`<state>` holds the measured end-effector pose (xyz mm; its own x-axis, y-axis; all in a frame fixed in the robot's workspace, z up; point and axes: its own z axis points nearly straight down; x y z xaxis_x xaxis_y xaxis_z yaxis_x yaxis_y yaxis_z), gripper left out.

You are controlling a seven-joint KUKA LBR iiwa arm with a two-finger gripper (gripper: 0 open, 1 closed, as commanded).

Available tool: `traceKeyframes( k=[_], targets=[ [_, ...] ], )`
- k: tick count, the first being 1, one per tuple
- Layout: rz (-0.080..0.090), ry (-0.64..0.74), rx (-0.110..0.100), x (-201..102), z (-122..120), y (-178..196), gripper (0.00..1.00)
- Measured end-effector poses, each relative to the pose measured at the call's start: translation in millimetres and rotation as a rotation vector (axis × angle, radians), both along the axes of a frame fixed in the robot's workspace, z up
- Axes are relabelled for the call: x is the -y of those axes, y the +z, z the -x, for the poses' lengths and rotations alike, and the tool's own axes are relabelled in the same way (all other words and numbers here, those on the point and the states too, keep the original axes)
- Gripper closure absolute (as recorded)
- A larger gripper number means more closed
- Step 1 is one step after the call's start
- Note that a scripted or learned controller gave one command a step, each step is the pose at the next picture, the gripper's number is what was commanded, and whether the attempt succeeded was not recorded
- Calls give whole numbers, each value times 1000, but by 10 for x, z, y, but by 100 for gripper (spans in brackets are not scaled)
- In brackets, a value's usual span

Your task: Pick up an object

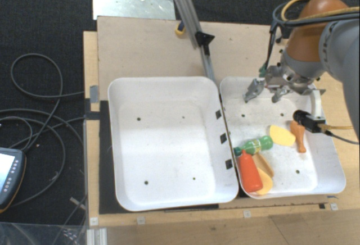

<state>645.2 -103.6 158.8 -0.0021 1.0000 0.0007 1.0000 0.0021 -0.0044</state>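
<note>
Left bin (169, 143) floor open, toys clustered at right bin (326, 176) front

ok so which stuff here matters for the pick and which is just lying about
For the job:
- gripper, open, above the right bin
- green bottle
- red bottle
- yellow piece
- orange carrot-like toy

Just lying about:
- left bin
- cables on the floor
- tablet at the left edge
- metal pole
</note>
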Motion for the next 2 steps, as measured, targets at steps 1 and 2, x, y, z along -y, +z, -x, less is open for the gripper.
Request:
traceKeyframes(
  k=[1, 2],
  targets=[
    [0, 2, 0, -44, -30, -615, 0],
    [1, 1, 5, -46, -37, -677, 0]
  ],
)
